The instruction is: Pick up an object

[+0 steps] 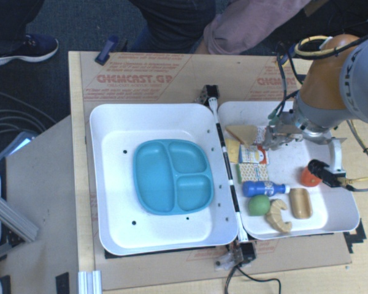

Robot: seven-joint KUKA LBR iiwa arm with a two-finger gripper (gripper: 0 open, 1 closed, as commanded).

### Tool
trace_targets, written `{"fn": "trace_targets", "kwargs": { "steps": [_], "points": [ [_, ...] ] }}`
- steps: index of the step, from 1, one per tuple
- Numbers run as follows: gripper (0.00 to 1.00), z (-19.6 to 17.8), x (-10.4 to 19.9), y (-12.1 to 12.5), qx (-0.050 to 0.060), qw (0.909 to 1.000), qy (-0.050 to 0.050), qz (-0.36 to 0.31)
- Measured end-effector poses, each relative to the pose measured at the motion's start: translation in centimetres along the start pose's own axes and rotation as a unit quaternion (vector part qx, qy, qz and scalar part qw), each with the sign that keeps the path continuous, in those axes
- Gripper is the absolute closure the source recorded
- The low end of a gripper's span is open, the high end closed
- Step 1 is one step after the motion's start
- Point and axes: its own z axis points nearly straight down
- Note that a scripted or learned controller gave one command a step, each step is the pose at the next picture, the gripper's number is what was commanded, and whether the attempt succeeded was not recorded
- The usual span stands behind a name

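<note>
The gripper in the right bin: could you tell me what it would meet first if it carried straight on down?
Probably the small carton, which lies just under and beside the gripper. Depth is unclear from this slanted view, so it might instead land on the bin floor beside it.

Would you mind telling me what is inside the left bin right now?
The left bin holds a blue divided plate with three sections, all bare. Small dark dots mark the bin floor around it. Whatever lies under the plate is covered.
</note>
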Motion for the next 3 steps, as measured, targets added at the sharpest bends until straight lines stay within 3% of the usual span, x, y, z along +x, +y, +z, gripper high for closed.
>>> {"fn": "trace_targets", "kwargs": {
  "steps": [1,2,3],
  "points": [
    [0.00,0.0,0.0,0.0,0.000,1.0000,0.000,0.000],
    [0.00,3.9,1.4,7.4,-0.009,1.0000,0.001,-0.002],
    [1.00,2.6,1.4,7.6,-0.012,0.9999,0.000,-0.002]
  ]
}}
